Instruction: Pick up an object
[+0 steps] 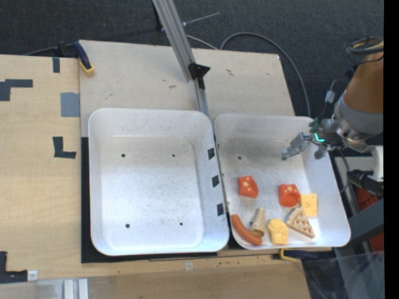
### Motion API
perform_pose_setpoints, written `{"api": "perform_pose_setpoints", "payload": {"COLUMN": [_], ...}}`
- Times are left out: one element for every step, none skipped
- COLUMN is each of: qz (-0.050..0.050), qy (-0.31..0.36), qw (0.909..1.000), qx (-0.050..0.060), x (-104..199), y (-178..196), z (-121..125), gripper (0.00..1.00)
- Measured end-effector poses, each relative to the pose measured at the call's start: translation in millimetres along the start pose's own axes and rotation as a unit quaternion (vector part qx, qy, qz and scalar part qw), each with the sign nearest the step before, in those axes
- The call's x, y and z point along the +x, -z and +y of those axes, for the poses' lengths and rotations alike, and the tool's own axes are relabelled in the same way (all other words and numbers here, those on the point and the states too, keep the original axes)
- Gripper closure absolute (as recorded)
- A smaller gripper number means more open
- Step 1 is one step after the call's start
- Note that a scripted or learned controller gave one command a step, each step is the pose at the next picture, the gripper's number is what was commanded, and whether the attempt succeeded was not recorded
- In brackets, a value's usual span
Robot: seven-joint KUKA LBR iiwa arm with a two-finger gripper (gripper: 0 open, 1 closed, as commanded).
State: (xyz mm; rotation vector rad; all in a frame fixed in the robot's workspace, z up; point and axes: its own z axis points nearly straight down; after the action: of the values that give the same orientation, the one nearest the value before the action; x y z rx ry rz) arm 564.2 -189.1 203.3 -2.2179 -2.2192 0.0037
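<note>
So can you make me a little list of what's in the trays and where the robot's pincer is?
left tray: no toys visible inside
right tray: toy food, bunched at the near end
red toys: two blocks
yellow toys: cheese cube, corn
other toys: sausage, pizza slice, cone
pincer: over the right tray's far right part, apart from the toys, holding nothing

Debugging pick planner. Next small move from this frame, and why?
Probably shift the gripper toward the near end of the right bin and lower it over the red piece. The gripper hovers at the far right with nothing between its fingers; the toys all cluster near the front edge.
</note>
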Motion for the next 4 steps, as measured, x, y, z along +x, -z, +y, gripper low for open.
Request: {"api": "perform_pose_setpoints", "payload": {"qz": [-0.001, -0.001, 0.0, -0.001], "qy": [0.001, 0.0, 0.0, 0.001], "qw": [1.0, 1.0, 1.0, 1.0], "qx": [-0.002, 0.001, 0.002, -0.002], "x": [0, -3, -5, -4], "y": [2, -44, -94, -115], "z": [1, -5, -16, -16], "gripper": [0.0, 0.0, 0.0, 0.0]}}
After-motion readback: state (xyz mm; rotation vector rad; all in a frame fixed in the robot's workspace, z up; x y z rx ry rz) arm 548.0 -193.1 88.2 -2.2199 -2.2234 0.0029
